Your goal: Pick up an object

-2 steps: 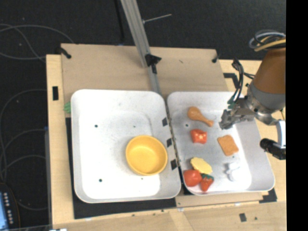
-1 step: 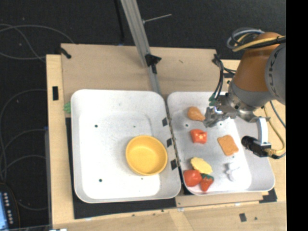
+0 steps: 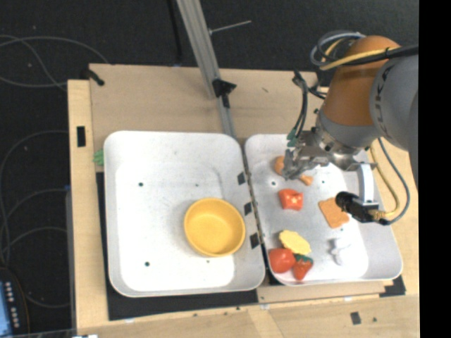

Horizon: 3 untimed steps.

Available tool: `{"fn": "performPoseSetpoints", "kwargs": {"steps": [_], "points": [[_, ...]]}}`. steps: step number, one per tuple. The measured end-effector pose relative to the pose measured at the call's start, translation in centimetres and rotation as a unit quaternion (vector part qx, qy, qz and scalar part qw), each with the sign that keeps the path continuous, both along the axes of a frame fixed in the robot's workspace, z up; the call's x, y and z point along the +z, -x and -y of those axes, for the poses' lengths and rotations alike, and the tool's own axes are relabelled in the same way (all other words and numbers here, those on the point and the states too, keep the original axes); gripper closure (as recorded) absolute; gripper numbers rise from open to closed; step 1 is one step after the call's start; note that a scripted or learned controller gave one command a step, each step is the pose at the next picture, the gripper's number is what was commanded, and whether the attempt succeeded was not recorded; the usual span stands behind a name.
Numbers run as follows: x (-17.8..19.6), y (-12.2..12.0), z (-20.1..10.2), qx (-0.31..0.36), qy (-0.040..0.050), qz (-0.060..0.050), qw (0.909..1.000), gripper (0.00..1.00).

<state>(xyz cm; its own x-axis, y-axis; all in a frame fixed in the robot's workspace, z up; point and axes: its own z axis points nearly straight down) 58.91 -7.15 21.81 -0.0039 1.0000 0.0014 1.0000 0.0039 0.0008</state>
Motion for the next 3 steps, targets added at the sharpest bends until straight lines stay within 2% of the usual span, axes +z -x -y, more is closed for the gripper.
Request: {"fn": "performPoseSetpoints", "kwargs": {"steps": [1, 2, 3], "points": [[1.6, -1.4, -5.2, 0.000, 0.0003, 0.000, 1.0000, 1.00], [1.0, -3.0, -10.3, 0.000, 0.0008, 0.000, 1.0000, 1.00], [2.5, -3.2, -14.9, 0.000, 0.0002, -0.001, 1.0000, 1.00]]}}
